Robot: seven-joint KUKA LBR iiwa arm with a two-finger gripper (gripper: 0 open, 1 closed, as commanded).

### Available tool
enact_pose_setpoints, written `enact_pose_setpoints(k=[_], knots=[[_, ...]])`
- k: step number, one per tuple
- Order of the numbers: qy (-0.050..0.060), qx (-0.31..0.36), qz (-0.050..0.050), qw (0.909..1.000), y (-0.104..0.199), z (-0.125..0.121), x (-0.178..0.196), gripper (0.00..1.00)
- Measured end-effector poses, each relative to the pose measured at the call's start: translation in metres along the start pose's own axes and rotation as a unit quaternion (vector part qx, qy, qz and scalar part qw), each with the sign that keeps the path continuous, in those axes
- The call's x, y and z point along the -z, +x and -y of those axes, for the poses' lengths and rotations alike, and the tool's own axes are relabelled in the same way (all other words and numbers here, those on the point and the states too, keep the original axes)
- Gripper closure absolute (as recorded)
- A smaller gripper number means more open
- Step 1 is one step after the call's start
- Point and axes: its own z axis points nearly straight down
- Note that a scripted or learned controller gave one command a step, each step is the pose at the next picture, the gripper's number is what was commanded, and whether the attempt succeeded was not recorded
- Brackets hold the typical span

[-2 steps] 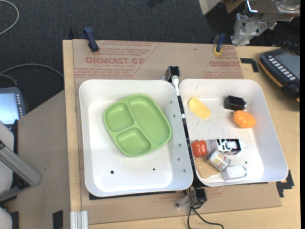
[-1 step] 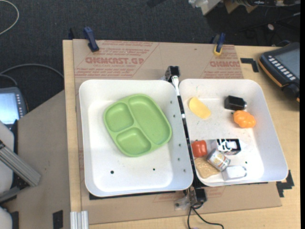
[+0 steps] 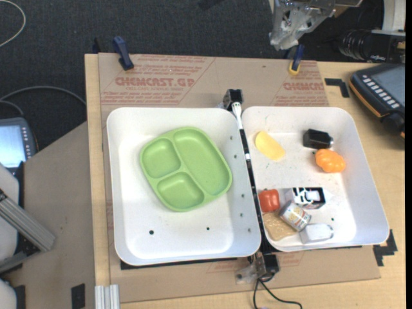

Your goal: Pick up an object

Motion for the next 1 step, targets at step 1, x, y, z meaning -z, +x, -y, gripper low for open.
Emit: enact_pose_setpoints(k=[1], knots=[[-0.001,-0.006,0.001,1.0,-0.1187,0.0452,-0.0001,1.0]])
